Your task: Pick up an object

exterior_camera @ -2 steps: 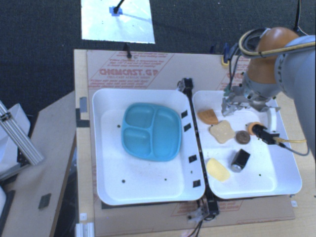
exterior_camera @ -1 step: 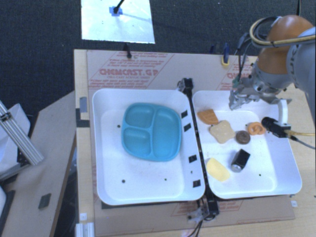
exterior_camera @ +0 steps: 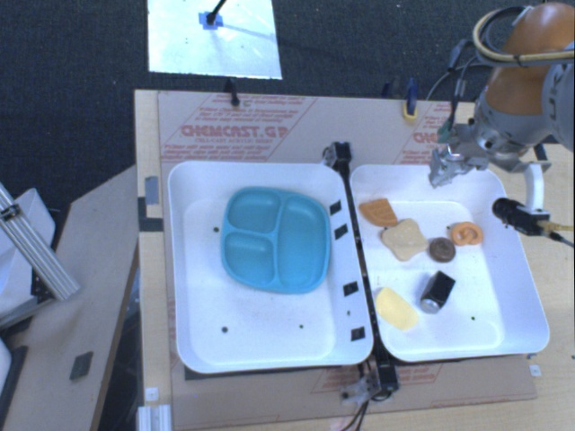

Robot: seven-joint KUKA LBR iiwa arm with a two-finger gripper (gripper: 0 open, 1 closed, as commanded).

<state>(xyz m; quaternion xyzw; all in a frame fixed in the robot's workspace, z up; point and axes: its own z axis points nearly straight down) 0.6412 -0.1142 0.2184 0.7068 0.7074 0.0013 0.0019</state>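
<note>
Two white bins are sitting side by side on the desk (exterior_camera: 153,241). The left bin (exterior_camera: 193,330) is carrying a blue divided plate (exterior_camera: 274,241) lying flat near its middle. The right bin (exterior_camera: 512,321) is holding all the small candidates — likely grouped there so the arm, reaching in from the right, can get at any of them.

Objects lying in the right bin, well spread so each offers clearance for a grasp:
- orange wedge-like piece (exterior_camera: 378,212), near the divider
- tan toast-like piece (exterior_camera: 403,239), just below the orange piece
- brown round piece (exterior_camera: 441,250)
- orange ring-shaped piece (exterior_camera: 465,233), just beside the brown one
- yellow piece (exterior_camera: 396,308), toward the front
- black-and-grey small block (exterior_camera: 437,292), tilted, near the yellow piece

The gripper (exterior_camera: 443,171) is hovering over the far edge of the right bin, apart from every object — nothing is showing between its fingers. How far it is spread I cannot tell; it is too small and blurred here.

Judgement: pick not yet made; the arm is looking to be at approach stage.
</note>
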